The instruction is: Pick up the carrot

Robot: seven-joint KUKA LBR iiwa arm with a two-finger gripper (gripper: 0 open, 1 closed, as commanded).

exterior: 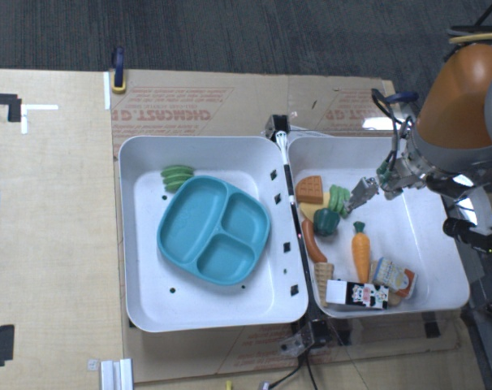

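Over right bin's middle | gripper (361,195) above carrot (360,253), finger gap unclear to you | crowding broccoli (326,223) risks misgrab

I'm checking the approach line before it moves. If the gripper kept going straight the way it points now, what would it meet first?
The gripper points down-left, toward the broccoli by the waffle, so probably the broccoli first. The carrot lies below that line. Height is hard to judge from one view.
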